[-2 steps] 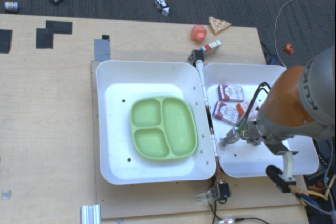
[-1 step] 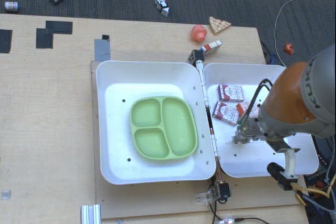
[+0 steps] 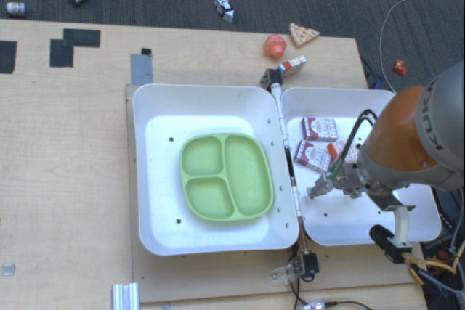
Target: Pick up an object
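In the right bin (image 3: 330, 229) lie two maroon-and-white cartons, one at the back (image 3: 320, 128) and one just in front of it (image 3: 312, 155). A small red item (image 3: 332, 150) lies against the nearer carton. My gripper (image 3: 328, 185) hangs low over the middle of this bin, just in front of the nearer carton and to its right. The grey and orange wrist (image 3: 396, 141) covers the bin's right half. I see nothing held in the gripper.
The left bin (image 3: 156, 178) holds a green divided plate (image 3: 225, 176). Behind the bins on the bench lie a red ball (image 3: 275, 46), a pizza-slice toy (image 3: 304, 33) and a small red-and-white tube (image 3: 294, 64). Cables run along the bench's right side.
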